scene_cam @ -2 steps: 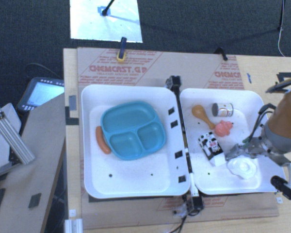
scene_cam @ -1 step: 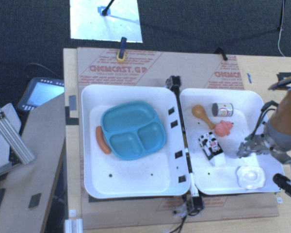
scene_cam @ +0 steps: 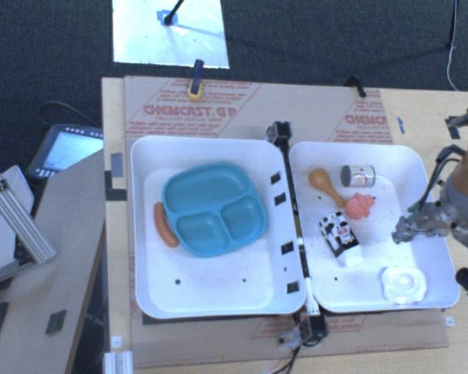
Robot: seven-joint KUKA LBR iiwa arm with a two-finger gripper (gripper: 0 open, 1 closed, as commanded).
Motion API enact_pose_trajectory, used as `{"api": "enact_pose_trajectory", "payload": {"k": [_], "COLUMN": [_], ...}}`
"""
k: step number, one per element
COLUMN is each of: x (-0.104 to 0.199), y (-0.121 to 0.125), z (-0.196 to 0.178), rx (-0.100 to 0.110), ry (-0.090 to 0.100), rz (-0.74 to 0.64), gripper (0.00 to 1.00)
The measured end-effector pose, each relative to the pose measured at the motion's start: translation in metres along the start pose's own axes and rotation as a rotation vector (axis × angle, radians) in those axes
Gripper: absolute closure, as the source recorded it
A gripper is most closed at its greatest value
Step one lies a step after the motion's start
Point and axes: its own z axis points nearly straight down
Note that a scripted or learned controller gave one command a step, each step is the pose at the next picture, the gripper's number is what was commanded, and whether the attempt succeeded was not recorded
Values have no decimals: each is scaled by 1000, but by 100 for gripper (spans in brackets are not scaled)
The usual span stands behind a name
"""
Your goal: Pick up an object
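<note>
Checking from my remote station, I find the hand low over the right bin near its right wall; whether it is open or closed I cannot tell. Candidate objects lie loose in that bin: a black-and-white carton, a pink toy, a small can. Nothing appears lifted; grasp not yet made

One tray; one sausage; two bins; one can.

Gripper hovers at right bin's edge, apparently holding nothing.
</note>
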Motion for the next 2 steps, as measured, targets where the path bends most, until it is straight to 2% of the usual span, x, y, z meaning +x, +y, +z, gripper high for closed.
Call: {"api": "enact_pose_trajectory", "payload": {"k": [1,2], "x": [0,-1], "y": [3,5], "z": [-43,-67], "rx": [1,2], "ry": [0,0], "rz": [0,0], "gripper": [100,100]}}
